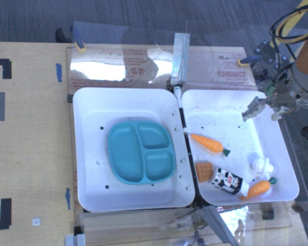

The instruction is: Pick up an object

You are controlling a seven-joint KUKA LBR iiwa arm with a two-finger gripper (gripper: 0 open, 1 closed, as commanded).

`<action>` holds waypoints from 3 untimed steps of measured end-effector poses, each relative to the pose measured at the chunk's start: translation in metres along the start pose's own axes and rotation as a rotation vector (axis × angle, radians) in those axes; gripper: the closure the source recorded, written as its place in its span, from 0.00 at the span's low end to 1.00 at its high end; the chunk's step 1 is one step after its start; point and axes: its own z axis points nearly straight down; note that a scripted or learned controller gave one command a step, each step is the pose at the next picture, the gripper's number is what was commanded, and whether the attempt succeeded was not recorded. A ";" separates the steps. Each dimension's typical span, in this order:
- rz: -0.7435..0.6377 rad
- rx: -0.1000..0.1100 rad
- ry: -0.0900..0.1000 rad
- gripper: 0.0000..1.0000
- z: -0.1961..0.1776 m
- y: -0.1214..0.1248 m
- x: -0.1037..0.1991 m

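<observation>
Camera view: The gripper [264, 108] hangs over the upper right part of the right shallow white bin [215, 106], its two grey fingers spread apart and grasping nothing. Below it on the bin floor lies an orange toy carrot with a green top [208, 143]. Nearer the front edge sit a small tan waffle-textured square [204, 170], a black-and-white carton [226, 181], a white lumpy toy [260, 163] and a second orange carrot [257, 188]. The left white bin [92, 117] contains a teal three-compartment plastic plate [141, 151]. Both bins rest on the counter [25, 137].
</observation>
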 end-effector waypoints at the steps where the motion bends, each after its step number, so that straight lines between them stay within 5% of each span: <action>1: 0.032 0.005 0.002 0.00 0.076 -0.015 0.063; 2: 0.024 -0.025 0.001 0.00 0.143 0.002 0.051; 3: 0.031 -0.023 0.004 0.00 0.154 0.003 0.066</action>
